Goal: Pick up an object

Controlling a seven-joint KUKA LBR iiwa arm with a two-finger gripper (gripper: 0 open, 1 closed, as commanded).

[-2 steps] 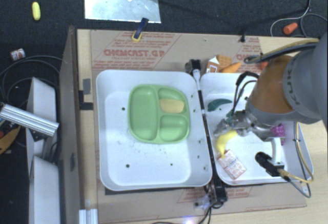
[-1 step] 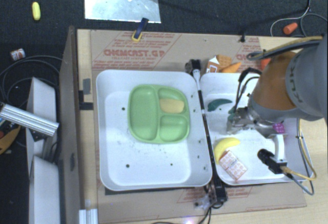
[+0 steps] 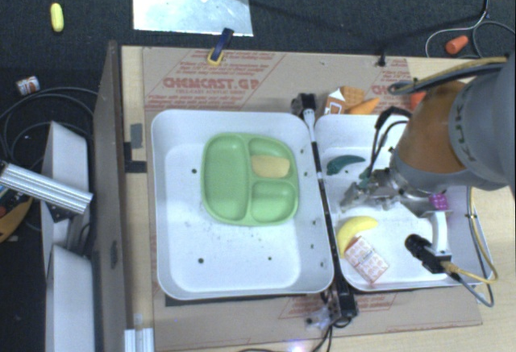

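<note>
Bins of shallow white plastic sat side by side on the counter, the left bin (image 3: pixel 173 205) carrying a green divided plate (image 3: pixel 242 181) near its middle. A pale yellow piece (image 3: pixel 271 167) lay in the plate's compartment nearest the far right corner of that bin. The grey arm (image 3: pixel 455 141) came in over the right edge of the right bin (image 3: pixel 355 126), and its jaws hung low above the middle of that bin's floor, pointing toward the wall shared by the two bins. Whether the jaws stood wide or narrow could not be told from this angle. A dark teal object (image 3: pixel 348 161) lay just beyond the jaws, toward the bin's far left corner. On the near side of the jaws lay a yellow banana-shaped toy (image 3: pixel 355 227), and a red-and-white patterned packet (image 3: pixel 368 260) touched it, close to the bin's near edge. An orange piece (image 3: pixel 364 106) rested on the counter just outside the right bin's far edge.
</note>
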